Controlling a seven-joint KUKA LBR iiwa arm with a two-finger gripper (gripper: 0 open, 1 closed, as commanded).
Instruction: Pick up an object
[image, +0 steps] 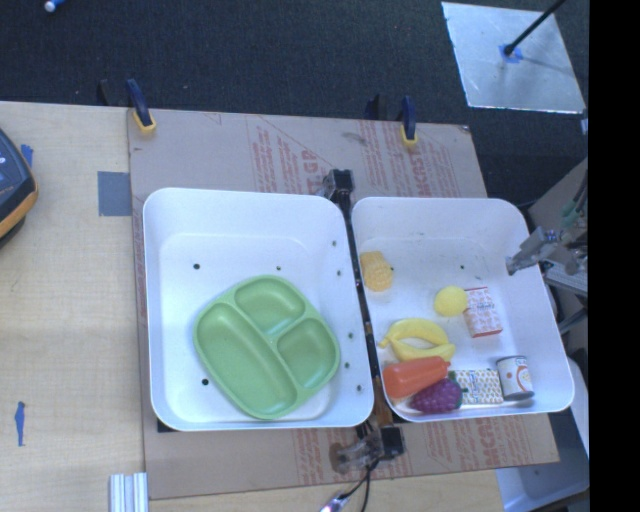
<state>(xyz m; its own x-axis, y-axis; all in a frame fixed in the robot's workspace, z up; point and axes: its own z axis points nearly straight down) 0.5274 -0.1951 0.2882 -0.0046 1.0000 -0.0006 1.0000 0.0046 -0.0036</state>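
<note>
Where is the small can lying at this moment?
The small can lies in the near right corner of the right bin, just right of the flat patterned packet and below the red-and-white box.

The arm (560, 245) is cut off at the right edge, its jaws too blurred to read.

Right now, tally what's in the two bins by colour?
Green: 1, the divided plate in the left bin
Yellow: 3, the round ridged piece, the lemon, the banana
Orange: 1, the carrot
Purple: 1, the grapes
White and red: 3, the small carton, the can, the flat box
Total: 9
</note>
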